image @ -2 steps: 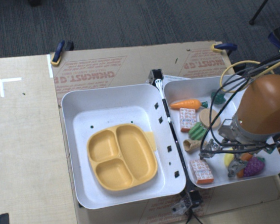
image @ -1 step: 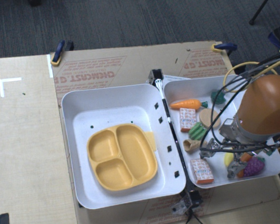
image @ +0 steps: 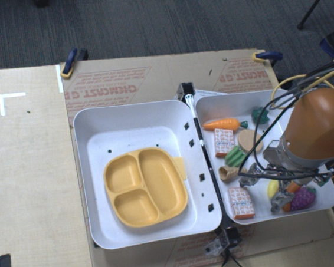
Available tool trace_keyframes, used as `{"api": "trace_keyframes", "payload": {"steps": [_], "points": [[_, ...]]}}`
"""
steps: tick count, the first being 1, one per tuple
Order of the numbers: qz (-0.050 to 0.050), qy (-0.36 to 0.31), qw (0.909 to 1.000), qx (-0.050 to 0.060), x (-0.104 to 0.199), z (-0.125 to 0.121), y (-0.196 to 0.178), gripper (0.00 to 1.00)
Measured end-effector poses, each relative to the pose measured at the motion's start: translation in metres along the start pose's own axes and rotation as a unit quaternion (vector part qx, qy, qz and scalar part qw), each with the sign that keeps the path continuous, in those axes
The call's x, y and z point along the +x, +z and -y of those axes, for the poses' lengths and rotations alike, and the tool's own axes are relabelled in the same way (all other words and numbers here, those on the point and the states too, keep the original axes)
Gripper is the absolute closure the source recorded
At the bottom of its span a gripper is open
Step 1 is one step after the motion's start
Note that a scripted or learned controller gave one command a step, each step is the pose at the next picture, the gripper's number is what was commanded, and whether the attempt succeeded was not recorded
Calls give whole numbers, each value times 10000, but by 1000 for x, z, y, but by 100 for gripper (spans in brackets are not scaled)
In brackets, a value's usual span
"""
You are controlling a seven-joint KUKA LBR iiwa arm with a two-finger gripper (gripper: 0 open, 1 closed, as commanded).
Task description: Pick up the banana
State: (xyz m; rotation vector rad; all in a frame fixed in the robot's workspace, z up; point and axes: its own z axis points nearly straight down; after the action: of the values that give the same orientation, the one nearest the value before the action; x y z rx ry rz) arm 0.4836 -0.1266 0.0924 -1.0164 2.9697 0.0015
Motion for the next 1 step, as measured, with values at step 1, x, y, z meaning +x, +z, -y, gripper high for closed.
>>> {"api": "trace_keyframes", "payload": {"steps": [1], "points": [[21,20,10000,13,-2,1,-10,100]]}}
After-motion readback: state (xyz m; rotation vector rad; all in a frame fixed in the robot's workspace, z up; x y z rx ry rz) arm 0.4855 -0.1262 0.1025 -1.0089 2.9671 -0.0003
